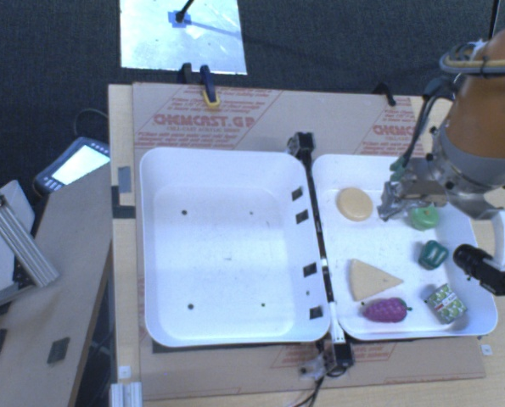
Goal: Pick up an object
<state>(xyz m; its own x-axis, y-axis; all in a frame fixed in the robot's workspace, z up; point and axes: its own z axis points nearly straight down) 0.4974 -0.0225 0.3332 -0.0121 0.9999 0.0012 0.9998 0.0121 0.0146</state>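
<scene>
Hovering gripper (394,200) at right bin (468,236) upper middle, between tan round disc (354,203) and green round object (423,219) | grip state: cannot tell | cheese wedge (371,278), purple grapes (384,310) lower frame

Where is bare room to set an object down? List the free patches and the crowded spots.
Free: the whole floor of the left bin, and the right bin's strip along the divider, below the tan disc. Crowded: the right bin's near corner with cheese wedge, purple grapes, small carton, and around the gripper.
</scene>
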